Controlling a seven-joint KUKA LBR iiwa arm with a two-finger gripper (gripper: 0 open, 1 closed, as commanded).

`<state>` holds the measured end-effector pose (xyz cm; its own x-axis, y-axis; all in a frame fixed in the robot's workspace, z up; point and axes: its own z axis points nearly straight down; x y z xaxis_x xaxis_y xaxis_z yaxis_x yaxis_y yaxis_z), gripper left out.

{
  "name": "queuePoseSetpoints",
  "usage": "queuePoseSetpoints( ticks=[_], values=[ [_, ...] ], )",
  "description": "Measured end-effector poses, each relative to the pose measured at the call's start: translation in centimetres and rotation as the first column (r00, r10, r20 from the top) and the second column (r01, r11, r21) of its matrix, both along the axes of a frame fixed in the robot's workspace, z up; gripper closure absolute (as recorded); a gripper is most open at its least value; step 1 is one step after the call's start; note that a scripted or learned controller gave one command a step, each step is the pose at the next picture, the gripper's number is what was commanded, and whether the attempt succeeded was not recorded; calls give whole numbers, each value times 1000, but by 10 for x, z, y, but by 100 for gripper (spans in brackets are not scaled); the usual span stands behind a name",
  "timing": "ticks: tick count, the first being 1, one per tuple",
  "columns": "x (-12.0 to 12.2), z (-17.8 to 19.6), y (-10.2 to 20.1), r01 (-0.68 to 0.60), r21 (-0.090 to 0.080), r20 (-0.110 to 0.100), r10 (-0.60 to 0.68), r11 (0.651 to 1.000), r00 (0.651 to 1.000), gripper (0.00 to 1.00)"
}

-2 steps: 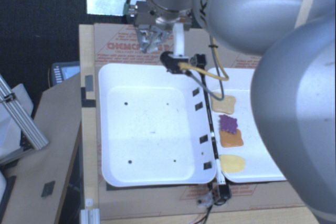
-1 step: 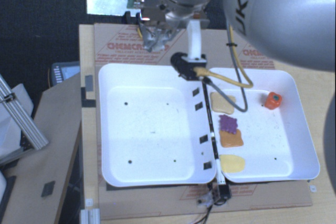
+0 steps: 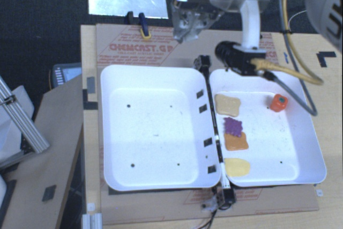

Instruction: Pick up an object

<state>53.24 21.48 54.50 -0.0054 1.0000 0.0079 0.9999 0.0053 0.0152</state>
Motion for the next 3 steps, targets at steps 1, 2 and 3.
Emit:
queuePoseSetpoints(
  ticks=[1,2,3],
  values=[
    [140,-8,19,4,-5,-1,-4,1000,1000,100],
    [136,-10,19,2,-8,-14,-2,1000,1000,0],
    [136,2,19,-1,-6,-11,1,1000,1000,100]
  ],
)
